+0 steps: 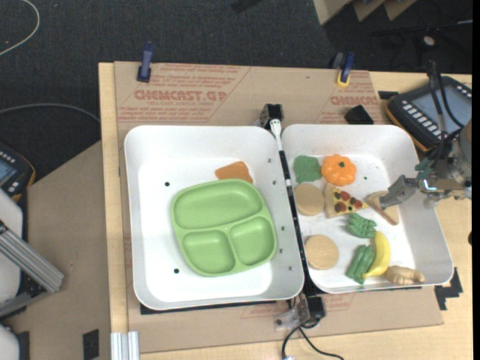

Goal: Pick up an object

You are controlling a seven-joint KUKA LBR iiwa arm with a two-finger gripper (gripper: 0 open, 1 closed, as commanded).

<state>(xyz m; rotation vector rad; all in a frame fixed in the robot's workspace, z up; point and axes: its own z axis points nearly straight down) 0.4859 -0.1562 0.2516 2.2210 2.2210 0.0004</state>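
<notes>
Plainly, "CHEMCAST" printed red on cardboard sheet (180,92); tool (390,197) over right bin (431,238), grip state unreadable.

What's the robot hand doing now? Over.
Gripper low in right bin, fingers unclear. Nothing seen held. Pizza slice and broccoli close beside it.
</notes>
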